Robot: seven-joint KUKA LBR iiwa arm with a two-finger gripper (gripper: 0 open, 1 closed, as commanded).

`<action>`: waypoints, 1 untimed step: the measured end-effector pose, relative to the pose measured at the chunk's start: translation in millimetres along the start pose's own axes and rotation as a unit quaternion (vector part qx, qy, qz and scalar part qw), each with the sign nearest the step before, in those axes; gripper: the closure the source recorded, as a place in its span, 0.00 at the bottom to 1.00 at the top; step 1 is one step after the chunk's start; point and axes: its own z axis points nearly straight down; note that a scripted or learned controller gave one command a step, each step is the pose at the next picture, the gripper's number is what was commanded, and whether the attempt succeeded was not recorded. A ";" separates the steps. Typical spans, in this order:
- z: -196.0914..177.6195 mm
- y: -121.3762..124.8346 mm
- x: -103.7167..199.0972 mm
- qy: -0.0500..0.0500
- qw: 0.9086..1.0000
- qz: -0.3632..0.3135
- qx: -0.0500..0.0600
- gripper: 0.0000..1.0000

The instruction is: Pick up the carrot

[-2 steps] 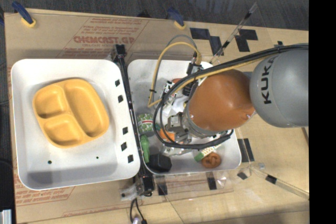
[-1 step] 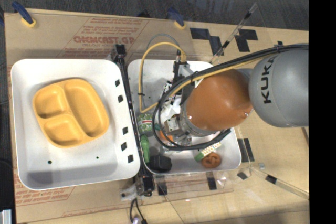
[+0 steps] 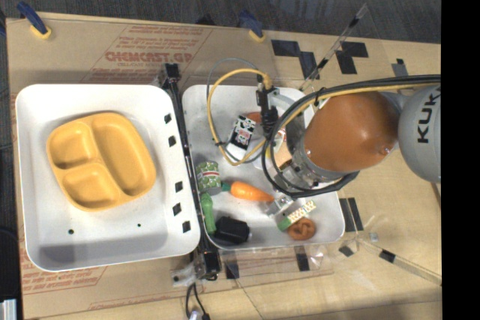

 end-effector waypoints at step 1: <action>0.4 -1.2 -2.3 -0.001 1.000 -0.002 0.000 0.00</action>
